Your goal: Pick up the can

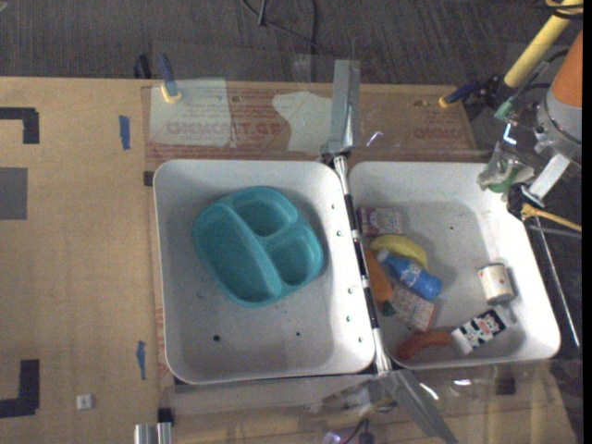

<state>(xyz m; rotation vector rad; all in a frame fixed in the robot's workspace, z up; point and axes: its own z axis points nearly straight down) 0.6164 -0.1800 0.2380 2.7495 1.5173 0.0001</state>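
The can (496, 282) is small and silver and lies on its side near the right wall of the right bin (458, 213). My gripper (521, 179) hangs over that bin's far right corner, well above and behind the can and not touching it. Its fingers look spread apart with nothing between them. The grey arm with its orange band (571, 89) comes in from the upper right.
The right bin also holds a small purple carton (381, 220), a banana (400, 248), a blue bottle (412, 277), an orange piece (375, 280), a patterned packet (413, 310), a reddish sausage shape (425, 343) and a black-and-white box (481, 331) just in front of the can. A teal divided plate (259, 245) lies in the left bin (185, 340).
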